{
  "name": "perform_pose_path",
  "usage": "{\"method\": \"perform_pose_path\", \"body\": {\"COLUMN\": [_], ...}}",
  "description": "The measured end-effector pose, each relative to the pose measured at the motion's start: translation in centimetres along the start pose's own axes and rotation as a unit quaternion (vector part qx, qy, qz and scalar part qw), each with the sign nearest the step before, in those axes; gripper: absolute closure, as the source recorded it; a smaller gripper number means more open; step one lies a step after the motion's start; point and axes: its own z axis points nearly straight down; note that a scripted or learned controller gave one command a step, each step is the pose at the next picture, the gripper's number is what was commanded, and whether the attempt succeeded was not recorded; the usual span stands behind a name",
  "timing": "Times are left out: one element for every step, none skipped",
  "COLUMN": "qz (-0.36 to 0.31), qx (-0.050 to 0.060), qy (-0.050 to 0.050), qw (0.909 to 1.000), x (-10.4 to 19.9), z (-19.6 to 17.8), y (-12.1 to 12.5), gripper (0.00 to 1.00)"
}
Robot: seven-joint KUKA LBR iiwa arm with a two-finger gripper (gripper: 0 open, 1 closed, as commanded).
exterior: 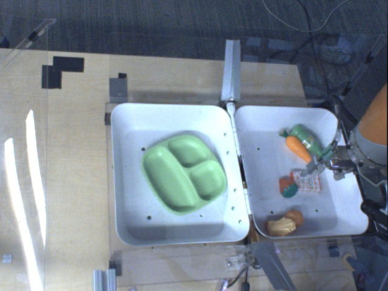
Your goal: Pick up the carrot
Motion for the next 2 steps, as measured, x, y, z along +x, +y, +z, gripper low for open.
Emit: {"method": "perform_pose_path", "body": {"qz": [0.035,0.019], "qx": [0.000,-0.001], "qy": [0.000,0.000], "qw": [0.9994,0.9998], "x": [-1.2,-1.2], "z": [0.8,9.5], "y": [7.5,12.9], "gripper": [0.00,0.00]}}
